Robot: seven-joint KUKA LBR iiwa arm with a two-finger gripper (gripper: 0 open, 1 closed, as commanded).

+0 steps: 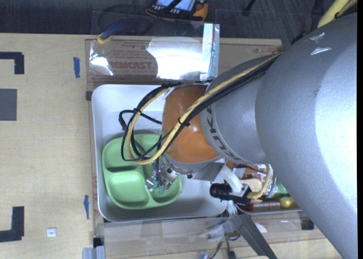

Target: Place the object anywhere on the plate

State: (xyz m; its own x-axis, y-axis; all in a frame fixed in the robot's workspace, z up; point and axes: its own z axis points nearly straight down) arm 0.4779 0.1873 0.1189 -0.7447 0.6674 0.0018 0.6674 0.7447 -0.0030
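**Arm.** The grey arm [317,110] enters from the right and covers much of the white bin [97,139]. Its orange band [187,133] sits above the bin's centre.

**Hand.** The hand [161,181] points down over the green divided plate [127,191], at the ridge beside the plate's lower right compartment. The wrist hides the hand from above, so it cannot be told whether the hand is open, closed or gripping anything.

**Plate.** The plate lies flat in the left half of the bin, close to the left wall. Its visible compartments show bare green surface.

**Object.** A cluster of small items [258,183] lies in the lower right corner of the same bin, apart from the plate. Next to it is what appears to be a yellow-green ball [286,201].

**Surroundings.** The bin rests on the pale wooden tabletop [39,139].
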